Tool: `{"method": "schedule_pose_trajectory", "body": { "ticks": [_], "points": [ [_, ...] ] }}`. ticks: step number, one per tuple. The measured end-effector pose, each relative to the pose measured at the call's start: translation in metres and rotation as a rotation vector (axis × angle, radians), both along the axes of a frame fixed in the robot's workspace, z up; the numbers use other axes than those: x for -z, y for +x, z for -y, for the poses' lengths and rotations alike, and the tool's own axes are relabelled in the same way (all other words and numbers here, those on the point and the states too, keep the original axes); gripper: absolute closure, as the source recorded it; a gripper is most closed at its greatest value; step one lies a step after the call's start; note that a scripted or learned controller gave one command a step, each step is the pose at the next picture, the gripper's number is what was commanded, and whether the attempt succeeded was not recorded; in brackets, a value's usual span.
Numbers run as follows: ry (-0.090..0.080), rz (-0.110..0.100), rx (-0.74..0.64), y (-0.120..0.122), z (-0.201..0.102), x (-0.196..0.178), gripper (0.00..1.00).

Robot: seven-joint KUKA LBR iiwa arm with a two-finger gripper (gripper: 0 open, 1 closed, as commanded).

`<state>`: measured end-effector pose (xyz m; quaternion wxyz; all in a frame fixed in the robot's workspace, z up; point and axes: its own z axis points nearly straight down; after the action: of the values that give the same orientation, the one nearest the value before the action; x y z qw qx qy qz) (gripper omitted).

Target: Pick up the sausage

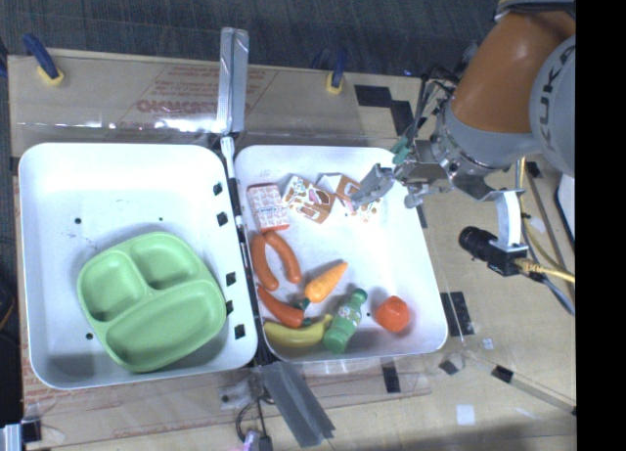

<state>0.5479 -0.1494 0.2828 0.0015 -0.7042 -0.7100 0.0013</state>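
1. The arm [509,67] reaches in from three o'clock and its tool [375,185] hangs over the right bin [416,244], near that bin's one o'clock corner, above some small printed packets [308,200].
2. I cannot tell from here whether the tool is open or closed; nothing shows in its grip.
3. The sausage [277,256], a curved orange-red link, lies against the right bin's nine o'clock wall, just below the packets.
4. From the tool, the sausage sits toward eight o'clock, well apart, so I judge the arm must travel down and left across the bin before any grasp.
5. The toys look simply dumped: a carrot [325,281] lies just beside the sausage at four o'clock, and a second red link [279,309] and a banana [293,334] crowd the six o'clock edge.
6. The green tray [152,300] sits alone in the left bin [59,175].
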Motion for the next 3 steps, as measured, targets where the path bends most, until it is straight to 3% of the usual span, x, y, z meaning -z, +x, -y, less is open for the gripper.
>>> {"method": "schedule_pose_trajectory", "body": {
  "ticks": [1, 2, 3],
  "points": [
    [0.0, -0.001, -0.06, 0.004, -0.106, 0.092, 0.0],
    [0.0, 0.0, -0.187, -0.049, -0.186, 0.092, 0.0],
    [0.0, 0.002, -0.186, -0.03, -0.132, 0.091, 0.0]
  ]
}}
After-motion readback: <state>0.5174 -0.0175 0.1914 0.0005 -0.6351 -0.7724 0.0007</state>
